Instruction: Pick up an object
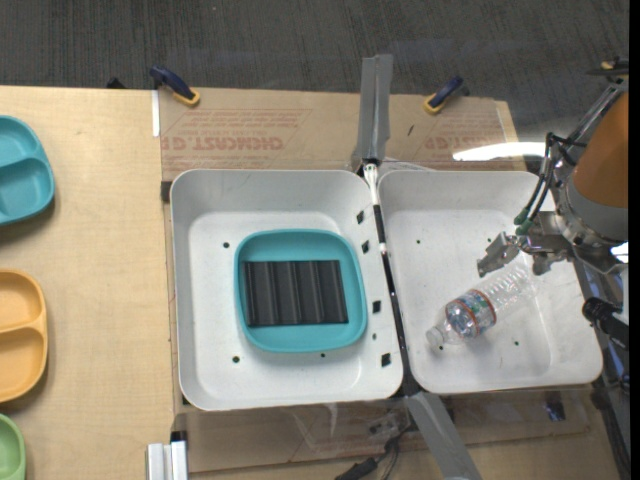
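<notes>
A clear plastic water bottle [481, 311] lies on its side in the right bin [440, 218], cap end toward the front left. My gripper [516, 260] hovers over the bottle's wide end at the bin's right side. It is open, with one grey finger [493, 257] to the left of that end and the other to the right. I cannot tell whether they touch the bottle. The grey arm with its orange band [608, 163] comes in from the right edge.
The left bin [200, 268] holds a teal tray [297, 290] with a dark ribbed insert. Teal, orange and green divided plates [20, 183] lie on the bench at far left. Two clamps [175, 85] pin the cardboard behind the bins.
</notes>
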You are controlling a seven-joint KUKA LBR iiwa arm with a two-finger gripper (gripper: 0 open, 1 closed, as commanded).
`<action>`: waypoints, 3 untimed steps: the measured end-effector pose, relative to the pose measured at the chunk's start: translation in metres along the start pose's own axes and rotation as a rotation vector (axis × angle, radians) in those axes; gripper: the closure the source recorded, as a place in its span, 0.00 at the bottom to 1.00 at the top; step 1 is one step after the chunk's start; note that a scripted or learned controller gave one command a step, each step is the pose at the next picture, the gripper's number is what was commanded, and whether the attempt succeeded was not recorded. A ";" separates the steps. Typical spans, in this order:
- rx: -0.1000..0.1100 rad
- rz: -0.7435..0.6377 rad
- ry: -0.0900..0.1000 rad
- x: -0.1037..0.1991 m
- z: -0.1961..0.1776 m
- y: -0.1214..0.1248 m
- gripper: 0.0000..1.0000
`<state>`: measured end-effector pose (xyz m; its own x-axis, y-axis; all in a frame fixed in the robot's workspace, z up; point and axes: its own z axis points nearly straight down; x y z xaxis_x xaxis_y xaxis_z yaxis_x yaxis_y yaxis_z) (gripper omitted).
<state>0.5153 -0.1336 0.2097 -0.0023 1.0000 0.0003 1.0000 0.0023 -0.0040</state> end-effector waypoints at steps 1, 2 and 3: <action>-0.039 -0.010 -0.013 0.015 0.094 -0.002 0.00; -0.061 -0.018 -0.021 0.014 0.098 -0.015 0.00; -0.061 -0.040 -0.023 0.027 0.099 -0.022 0.00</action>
<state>0.4931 -0.1063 0.1108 -0.0419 0.9988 -0.0237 0.9975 0.0432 0.0563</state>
